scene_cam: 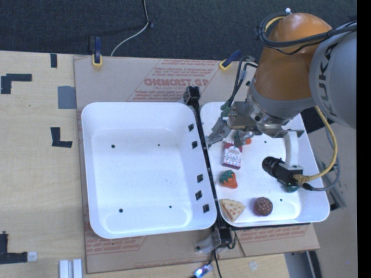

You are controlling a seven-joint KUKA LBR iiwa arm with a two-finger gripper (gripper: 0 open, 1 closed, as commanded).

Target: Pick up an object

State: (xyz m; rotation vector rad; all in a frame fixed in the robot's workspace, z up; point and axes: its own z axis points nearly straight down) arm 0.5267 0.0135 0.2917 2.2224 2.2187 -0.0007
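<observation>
At near rim of right bin (313, 216): tan wedge (232, 209) beside brown ball (262, 205); farther in, red strawberry-like piece (229, 179); beyond it, red-and-white packet (232, 156) lying flat near divider; gripper (232, 135) at packet's far end, contact unclear; clenched or released, cannot tell; left bin (93, 120) alongside.

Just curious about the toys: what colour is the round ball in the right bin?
Dark brown, the round ball; clearest in the camera view.
</observation>
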